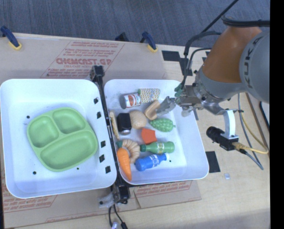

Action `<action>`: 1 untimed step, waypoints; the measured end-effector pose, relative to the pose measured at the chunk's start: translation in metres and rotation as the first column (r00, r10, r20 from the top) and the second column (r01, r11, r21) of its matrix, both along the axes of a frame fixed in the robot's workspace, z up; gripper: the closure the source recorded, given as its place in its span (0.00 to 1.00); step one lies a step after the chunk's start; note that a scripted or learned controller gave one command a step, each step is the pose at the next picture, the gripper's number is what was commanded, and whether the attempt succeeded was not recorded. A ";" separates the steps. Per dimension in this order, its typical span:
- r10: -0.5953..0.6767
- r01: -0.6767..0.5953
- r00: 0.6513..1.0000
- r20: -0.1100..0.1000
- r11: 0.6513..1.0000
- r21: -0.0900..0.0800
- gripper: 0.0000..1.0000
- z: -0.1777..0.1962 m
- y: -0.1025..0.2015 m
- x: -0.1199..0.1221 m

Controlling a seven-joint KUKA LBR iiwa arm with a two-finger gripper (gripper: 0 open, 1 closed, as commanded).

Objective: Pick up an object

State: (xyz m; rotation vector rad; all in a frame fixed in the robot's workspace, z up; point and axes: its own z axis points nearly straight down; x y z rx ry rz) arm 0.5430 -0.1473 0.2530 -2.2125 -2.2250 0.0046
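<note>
We are hovering the gripper (pixel 164 105) low over the right bin (pixel 192 128), angling toward the bun (pixel 152 109) for a pick; finger spread unreadable.

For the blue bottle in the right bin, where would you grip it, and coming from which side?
Probably from above, across the middle of the blue bottle. It lies on its side near the right bin front wall, cap end to the right. The carrot crowds its left end, so keep the fingers off that end.
</note>
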 end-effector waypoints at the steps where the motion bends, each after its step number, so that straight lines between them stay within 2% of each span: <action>1: 0.002 -0.002 1.000 -0.003 1.000 0.000 0.00 -0.136 0.017 0.038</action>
